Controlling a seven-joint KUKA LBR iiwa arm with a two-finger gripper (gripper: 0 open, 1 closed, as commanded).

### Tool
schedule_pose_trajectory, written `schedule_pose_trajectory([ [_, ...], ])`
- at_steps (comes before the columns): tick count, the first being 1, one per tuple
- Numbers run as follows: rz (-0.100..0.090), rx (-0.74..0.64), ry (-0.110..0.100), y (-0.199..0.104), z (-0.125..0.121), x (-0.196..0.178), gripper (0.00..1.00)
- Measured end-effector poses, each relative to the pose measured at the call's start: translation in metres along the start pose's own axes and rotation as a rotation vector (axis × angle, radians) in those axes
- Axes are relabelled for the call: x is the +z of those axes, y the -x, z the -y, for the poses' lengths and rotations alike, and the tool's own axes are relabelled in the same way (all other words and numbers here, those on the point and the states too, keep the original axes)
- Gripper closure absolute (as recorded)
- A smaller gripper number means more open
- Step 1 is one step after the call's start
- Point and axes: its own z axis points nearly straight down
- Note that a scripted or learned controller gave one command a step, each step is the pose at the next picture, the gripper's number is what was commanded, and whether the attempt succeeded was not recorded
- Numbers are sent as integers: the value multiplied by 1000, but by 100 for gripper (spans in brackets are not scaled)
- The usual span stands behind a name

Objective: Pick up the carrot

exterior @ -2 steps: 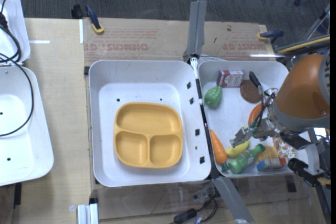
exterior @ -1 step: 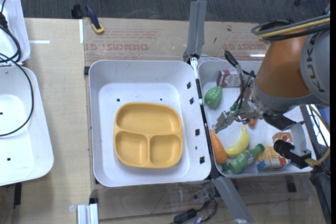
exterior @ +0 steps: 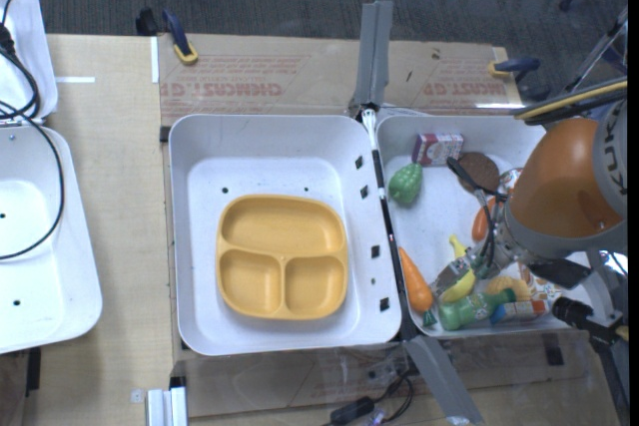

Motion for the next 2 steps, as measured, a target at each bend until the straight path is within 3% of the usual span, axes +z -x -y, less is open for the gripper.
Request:
schedule_pose_trajectory([
  [1, 0, -9, -1, -114, -57, -100, 0],
  [2, -1, -127, -2, -57, -26, -100, 0],
])
